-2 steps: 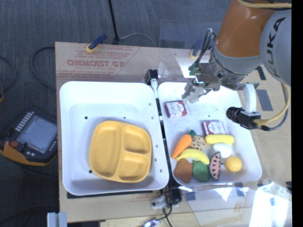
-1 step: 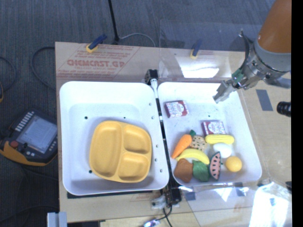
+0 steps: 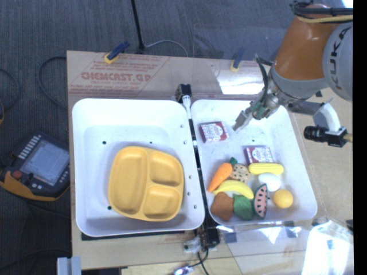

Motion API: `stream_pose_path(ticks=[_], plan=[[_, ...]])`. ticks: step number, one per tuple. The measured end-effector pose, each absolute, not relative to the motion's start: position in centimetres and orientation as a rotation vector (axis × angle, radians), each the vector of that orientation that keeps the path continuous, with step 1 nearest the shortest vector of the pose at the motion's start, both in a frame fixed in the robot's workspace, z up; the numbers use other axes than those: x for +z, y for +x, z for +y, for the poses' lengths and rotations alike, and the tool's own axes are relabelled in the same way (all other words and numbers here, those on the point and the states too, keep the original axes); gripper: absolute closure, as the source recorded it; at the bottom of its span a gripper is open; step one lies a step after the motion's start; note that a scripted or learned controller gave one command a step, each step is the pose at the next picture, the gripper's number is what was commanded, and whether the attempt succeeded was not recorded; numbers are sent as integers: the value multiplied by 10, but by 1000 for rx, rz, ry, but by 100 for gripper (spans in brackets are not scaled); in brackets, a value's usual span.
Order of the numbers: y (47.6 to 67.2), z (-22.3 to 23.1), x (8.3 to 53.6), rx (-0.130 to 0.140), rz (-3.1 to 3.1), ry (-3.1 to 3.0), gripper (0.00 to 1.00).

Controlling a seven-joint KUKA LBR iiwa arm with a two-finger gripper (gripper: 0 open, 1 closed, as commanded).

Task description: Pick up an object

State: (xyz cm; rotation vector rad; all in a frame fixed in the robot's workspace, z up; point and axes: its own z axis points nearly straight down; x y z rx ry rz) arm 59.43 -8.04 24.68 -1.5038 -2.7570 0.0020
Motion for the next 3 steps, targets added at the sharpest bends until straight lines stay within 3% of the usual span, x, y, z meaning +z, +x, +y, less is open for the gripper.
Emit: stream_pose_path(ticks=[1, 2, 3], plan=[[576, -107, 328, 4, -2084, -2352, 100], [590, -63, 217, 5, -2244, -2195, 100], [574, -54, 278, 5, -1723, -2627, 100]])
